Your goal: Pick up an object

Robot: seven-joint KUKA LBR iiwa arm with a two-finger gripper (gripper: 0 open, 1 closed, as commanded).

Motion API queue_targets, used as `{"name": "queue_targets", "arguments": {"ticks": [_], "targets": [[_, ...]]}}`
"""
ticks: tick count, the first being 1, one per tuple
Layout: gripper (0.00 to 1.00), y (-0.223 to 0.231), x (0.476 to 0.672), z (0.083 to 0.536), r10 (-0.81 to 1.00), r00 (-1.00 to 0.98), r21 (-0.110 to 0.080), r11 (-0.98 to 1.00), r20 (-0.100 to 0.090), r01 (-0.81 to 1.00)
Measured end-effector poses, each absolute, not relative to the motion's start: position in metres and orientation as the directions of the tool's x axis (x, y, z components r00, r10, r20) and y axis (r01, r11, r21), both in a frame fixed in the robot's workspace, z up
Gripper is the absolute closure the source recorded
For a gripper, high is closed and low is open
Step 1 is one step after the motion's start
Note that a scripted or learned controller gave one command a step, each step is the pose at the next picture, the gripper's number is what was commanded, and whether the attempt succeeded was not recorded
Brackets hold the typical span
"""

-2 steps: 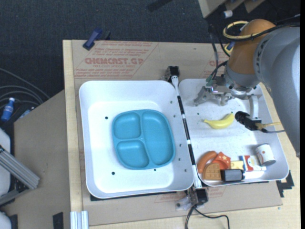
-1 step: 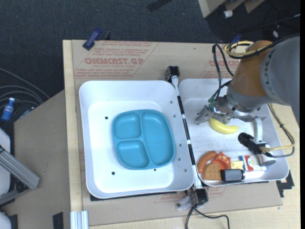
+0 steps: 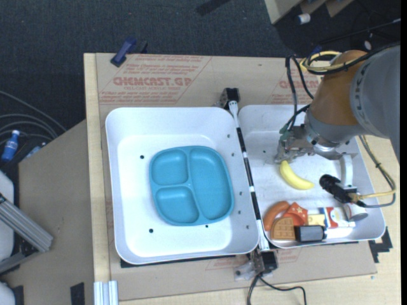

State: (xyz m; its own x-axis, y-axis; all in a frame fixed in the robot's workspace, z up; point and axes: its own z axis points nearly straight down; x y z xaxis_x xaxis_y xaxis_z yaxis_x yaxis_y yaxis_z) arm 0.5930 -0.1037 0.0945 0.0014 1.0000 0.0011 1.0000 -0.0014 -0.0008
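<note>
The toys [image 3: 305, 224] are piling up at the near end of the right bin [image 3: 375, 224], overlapping so I'm not telling them apart; the banana [image 3: 295, 176] is lying loose mid-bin, probably light, hard plastic, a bit slick, so I'm guessing pinch across its middle; gripper [image 3: 291, 150] is hanging right at its far tip, open or closed I can't tell

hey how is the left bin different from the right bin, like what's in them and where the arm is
The left bin holds one thing, a blue divided plate, lying flat near its middle; the right bin holds several small things, among them a banana, crowded toward its near end. The gripper is over the right bin, just above the banana, while the left bin has no arm over it. Both are shallow, white and set side by side.
</note>
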Motion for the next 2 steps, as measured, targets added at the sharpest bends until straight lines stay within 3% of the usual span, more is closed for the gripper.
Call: {"name": "queue_targets", "arguments": {"ticks": [1, 2], "targets": [[1.0, -0.0417, 0.5651, 0.1853, 1.0, -0.001, 0.001, 0.001, 0.001, 1.0], [0.0, -0.0423, 0.5646, 0.1846, 1.0, -0.001, 0.0, 0.001, 0.0, 1.0]]}}
